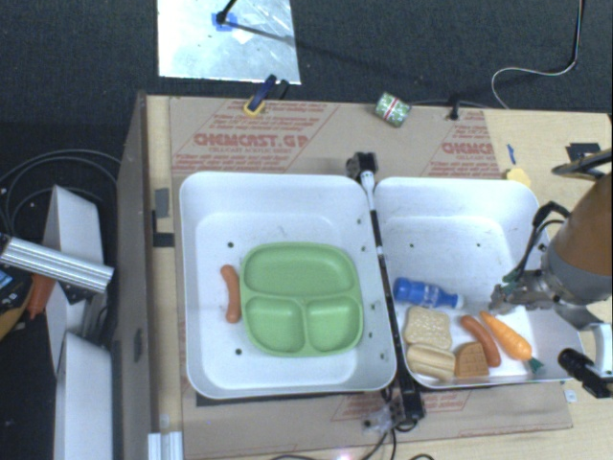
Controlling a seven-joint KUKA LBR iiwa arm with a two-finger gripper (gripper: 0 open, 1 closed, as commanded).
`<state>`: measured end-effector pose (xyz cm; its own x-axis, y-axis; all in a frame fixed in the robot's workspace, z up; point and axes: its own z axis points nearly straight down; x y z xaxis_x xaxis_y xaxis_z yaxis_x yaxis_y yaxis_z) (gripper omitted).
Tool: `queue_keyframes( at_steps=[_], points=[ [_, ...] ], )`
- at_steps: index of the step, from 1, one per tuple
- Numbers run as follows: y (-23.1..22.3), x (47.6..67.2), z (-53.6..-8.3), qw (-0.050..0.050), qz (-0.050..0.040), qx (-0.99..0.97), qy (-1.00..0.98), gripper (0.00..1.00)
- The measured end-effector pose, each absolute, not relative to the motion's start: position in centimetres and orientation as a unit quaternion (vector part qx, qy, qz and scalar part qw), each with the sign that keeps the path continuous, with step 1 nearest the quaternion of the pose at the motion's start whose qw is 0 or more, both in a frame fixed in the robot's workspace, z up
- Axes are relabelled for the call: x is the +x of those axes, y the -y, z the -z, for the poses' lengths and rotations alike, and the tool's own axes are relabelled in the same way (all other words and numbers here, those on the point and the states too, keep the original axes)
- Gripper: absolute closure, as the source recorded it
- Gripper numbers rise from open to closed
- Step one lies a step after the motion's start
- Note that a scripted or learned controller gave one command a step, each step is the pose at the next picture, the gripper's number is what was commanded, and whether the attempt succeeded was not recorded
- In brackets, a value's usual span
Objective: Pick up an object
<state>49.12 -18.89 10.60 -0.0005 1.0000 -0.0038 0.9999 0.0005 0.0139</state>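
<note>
The grey arm (pixel 582 257) leans in over the right bin's (pixel 450 209) right edge, its gripper (pixel 510 295) low just beside the carrot (pixel 506 335); the tool's state cannot be told. The carrot, sausage (pixel 480 339), crackers (pixel 428 328) and blue bottle (pixel 426 294) crowd that bin's near edge. In the left bin (pixel 278 195) a green divided plate (pixel 303 297) sits centrally, another sausage (pixel 231 292) toward its left edge.
</note>
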Motion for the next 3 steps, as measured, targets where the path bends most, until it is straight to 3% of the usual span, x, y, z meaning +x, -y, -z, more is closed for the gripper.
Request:
queue_keyframes(
  at_steps=[1,2,3],
  points=[
    [19.4,52.8,-11.5,0.001,-0.0006,0.706,-0.708,1.0],
    [20.7,58.1,-20.8,0.003,-0.0012,0.705,-0.709,1.0],
    [15.1,67.0,-22.4,0.002,-0.0018,0.705,-0.709,1.0]
  ],
)
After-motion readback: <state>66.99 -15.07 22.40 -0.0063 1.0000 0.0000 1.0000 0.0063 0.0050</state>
